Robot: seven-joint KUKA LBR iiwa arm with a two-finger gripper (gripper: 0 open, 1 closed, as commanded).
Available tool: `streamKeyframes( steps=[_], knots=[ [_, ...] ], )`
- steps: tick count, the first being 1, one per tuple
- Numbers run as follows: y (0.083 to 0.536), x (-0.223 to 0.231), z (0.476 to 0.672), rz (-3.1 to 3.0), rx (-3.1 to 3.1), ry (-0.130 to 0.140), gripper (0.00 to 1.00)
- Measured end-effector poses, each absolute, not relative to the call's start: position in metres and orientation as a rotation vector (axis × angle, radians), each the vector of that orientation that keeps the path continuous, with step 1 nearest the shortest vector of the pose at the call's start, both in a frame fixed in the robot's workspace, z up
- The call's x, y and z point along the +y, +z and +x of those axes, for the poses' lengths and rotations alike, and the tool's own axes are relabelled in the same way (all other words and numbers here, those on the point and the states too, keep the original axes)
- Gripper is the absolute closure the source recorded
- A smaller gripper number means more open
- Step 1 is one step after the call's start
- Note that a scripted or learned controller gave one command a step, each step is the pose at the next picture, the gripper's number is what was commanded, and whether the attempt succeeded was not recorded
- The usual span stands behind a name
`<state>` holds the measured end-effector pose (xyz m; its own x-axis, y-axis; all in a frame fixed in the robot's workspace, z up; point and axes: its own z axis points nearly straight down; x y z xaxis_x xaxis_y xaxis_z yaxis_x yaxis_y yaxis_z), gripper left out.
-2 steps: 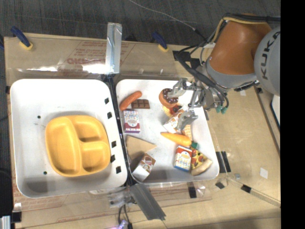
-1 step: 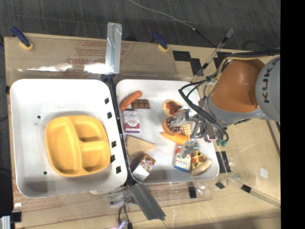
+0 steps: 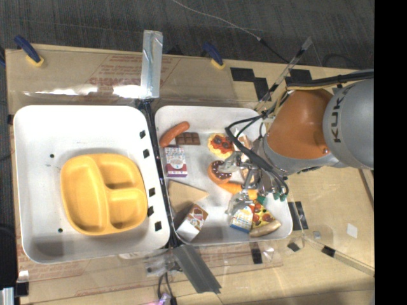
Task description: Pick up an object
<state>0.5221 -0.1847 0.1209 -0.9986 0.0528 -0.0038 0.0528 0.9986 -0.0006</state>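
The gripper (image 3: 245,192) is hanging low over the right bin (image 3: 191,116), in its near right quarter, among a cluster of toy food items. Whether the jaws are wide, narrow or holding anything cannot be told, since cables and the wrist are covering them. Directly at the gripper, a small blue-and-white carton (image 3: 241,220) is lying just on its near side, touching a pizza slice (image 3: 264,221) that is resting against the bin's near right corner. On the gripper's far side, a chocolate doughnut (image 3: 220,170) and an orange item (image 3: 231,186), too hidden to identify, are lying just beside it, and a round tart with red topping (image 3: 222,144) is sitting a little farther back. Toward the left half of the same bin, a sausage (image 3: 173,133) is lying at a slant near the far wall, a purple-and-white packet (image 3: 176,161) is lying flat beside the dividing wall, a tan wedge (image 3: 186,194) is lying nearer, and a brown-and-white carton (image 3: 192,222) is tilting in the near left corner. Printing on the packets is too small to read. On the grey arm (image 3: 350,122), the letters "KU" are showing at the view's right. The left bin (image 3: 38,126) is holding a yellow divided tray (image 3: 102,192), lying flat in the middle. Both bins are sitting on a cardboard-covered surface (image 3: 76,62), where faint red printing is showing, too faded to read.
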Motion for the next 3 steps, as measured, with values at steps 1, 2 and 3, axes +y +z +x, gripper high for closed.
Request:
streamKeyframes(
  steps=[1,2,3],
  knots=[
    [0.094,-0.167,0.530,0.121,3.136,-0.001,0.00],
    [0.094,-0.125,0.518,0.161,3.131,-0.016,0.00],
    [0.093,-0.107,0.577,0.121,3.142,-0.025,0.00]
  ],
)
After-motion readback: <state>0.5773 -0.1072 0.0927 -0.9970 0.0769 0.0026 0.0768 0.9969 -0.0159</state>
